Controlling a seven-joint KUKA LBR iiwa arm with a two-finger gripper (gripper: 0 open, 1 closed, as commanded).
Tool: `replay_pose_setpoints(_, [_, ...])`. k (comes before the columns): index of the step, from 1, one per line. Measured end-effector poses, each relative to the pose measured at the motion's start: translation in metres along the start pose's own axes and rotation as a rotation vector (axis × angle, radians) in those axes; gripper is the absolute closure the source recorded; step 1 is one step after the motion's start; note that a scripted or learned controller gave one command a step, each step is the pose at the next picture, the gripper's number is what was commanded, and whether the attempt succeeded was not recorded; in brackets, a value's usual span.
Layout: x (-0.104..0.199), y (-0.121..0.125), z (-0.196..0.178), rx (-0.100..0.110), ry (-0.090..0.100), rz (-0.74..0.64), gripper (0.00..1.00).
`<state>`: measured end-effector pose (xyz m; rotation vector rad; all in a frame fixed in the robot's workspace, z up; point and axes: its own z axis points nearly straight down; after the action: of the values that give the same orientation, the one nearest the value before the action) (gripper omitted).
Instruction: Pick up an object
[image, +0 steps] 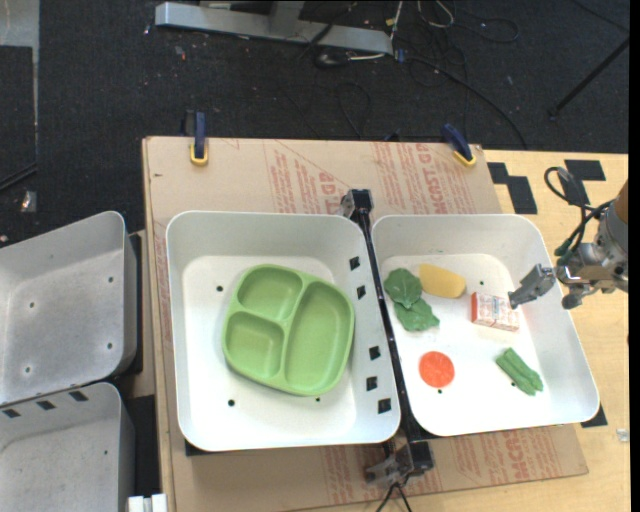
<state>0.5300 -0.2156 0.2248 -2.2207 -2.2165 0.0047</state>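
Camera view, and straight to the right bin (560, 380): gripper (530, 286) poised at the far right rim, just above and beside the small red-and-white box (495, 310). Hard to call the claw from here: one dark finger showing, spread or pressed together impossible to tell, nothing seen pinched between. Looks like the approach step, not yet a grasp. Next up, by this read: drop lower, straddle the box, close across its narrow sides. Box lying flat on the bin floor, slightly skewed, pale top with red edging, apart from its neighbours. Also in the bin: yellow piece (442, 281), leafy green piece (409, 299), orange-red disc (436, 369), green strip (520, 370). Over in the left bin (190, 300), a green divided tray (288, 328), untouched.
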Motion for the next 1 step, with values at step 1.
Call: replay_pose_setpoints(1, [0.0075, 0.0001, 0.0457, -0.001, 0.001, -0.001, 0.00])
